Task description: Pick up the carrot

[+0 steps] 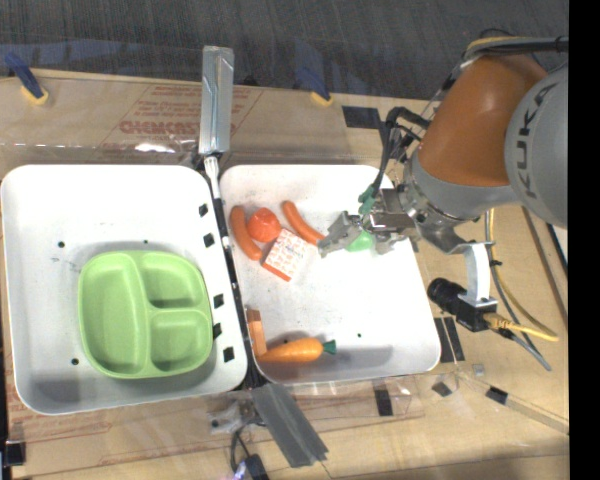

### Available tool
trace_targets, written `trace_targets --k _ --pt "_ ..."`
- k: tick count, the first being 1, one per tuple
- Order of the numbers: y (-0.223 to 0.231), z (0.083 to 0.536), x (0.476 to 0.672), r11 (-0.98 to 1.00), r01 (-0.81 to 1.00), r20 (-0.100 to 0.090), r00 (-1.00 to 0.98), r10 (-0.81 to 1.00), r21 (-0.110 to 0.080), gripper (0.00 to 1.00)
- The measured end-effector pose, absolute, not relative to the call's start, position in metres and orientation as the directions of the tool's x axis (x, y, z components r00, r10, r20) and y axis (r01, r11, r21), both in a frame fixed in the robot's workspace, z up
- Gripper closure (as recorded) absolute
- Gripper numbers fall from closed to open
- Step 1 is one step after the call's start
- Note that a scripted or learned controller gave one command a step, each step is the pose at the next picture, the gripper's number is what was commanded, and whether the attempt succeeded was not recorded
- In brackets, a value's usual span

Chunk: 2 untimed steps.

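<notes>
Orange carrot [292,349]: not yet grasped.
Your pincer [342,236], state unreadable, sits far from it; nearby orange sausages [300,222] risk misidentification.

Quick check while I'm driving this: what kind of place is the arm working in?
Probably a robotics lab test bench, not a kitchen: two white bins taped onto cardboard, toy-like food such as a carrot and a green divided plate, and loose cables beside the arm.

Carrot [292,349] at right bin's [405,313] front edge
</notes>
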<state>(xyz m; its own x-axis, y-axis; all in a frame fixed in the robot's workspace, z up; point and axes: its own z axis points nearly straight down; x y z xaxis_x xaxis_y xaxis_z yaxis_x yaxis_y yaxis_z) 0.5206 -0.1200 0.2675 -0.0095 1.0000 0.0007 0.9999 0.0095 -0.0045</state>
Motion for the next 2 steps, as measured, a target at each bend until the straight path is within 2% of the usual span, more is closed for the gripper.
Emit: trace_targets --k 1,2 --pt "-0.115 0.173 0.476 0.062 0.998 0.001 -0.062 0.998 -0.006 0.00" --pt "-0.116 0.183 0.477 0.065 0.998 0.000 -0.065 0.998 -0.005 1.00"
